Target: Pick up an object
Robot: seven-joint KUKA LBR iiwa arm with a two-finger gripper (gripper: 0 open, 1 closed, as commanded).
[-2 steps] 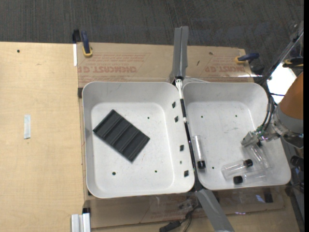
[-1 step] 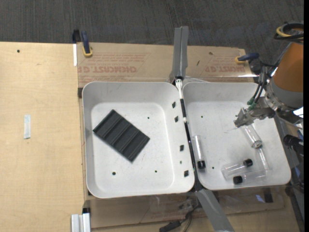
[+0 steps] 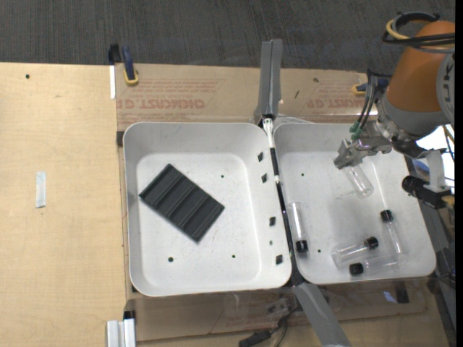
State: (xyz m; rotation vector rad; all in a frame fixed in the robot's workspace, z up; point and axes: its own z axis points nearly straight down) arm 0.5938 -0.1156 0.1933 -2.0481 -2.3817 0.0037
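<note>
Mirrored print on the cardboard behind the bins

A brown cardboard sheet (image 3: 217, 96) lies along the far side of the bench, behind the left bin (image 3: 137, 215). On it stands a line of reddish capital letters, reversed and blurred; it seems to read "CHEMCAST GP" backwards, though that reading is uncertain. A smaller reddish line just below it is too fine to make out.

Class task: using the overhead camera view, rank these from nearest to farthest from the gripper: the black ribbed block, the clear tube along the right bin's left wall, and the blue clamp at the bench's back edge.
From the gripper:
1. Clear tube, right bin.
2. Black ribbed block, left bin.
3. Blue clamp, far left.
</note>
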